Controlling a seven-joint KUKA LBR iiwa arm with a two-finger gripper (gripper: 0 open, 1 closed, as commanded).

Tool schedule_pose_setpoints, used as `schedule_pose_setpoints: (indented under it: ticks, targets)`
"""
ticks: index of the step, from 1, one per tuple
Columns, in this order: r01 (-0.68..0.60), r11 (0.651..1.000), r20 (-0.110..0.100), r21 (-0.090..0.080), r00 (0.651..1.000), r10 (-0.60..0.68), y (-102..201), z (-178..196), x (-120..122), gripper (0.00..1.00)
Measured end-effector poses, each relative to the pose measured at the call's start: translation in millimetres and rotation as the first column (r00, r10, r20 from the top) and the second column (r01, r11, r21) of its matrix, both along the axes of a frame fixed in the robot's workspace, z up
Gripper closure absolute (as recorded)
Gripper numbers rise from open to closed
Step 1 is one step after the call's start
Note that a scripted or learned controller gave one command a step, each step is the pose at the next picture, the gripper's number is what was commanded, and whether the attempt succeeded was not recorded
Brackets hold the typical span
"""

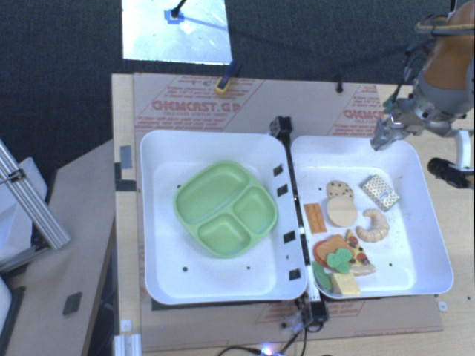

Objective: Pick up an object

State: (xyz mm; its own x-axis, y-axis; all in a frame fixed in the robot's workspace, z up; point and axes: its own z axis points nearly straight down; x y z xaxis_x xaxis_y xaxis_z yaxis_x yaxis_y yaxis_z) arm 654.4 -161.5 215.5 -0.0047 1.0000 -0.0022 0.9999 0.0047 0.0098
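The right bin holds several toy food pieces. A checkered block lies toward its far right, with a round cookie and a croissant nearer the middle. An orange strip lies by the divider. A pizza slice, a green leaf piece and a yellow cheese block are piled at the near edge. My gripper hangs over the far right corner of this bin, above and behind the checkered block. Nothing shows between its fingertips.
The left bin holds a green divided plate. A black divider with clips runs between the bins. A reflective square sheet lies on the dark floor beyond the bench.
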Motion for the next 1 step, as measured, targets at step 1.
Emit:
schedule_pose_setpoints:
  ticks: [1]
  targets:
    - [0.000, 1.000, -0.005, 0.002, 1.000, 0.000, 0.0, 10.2, 1.1, 1.00]
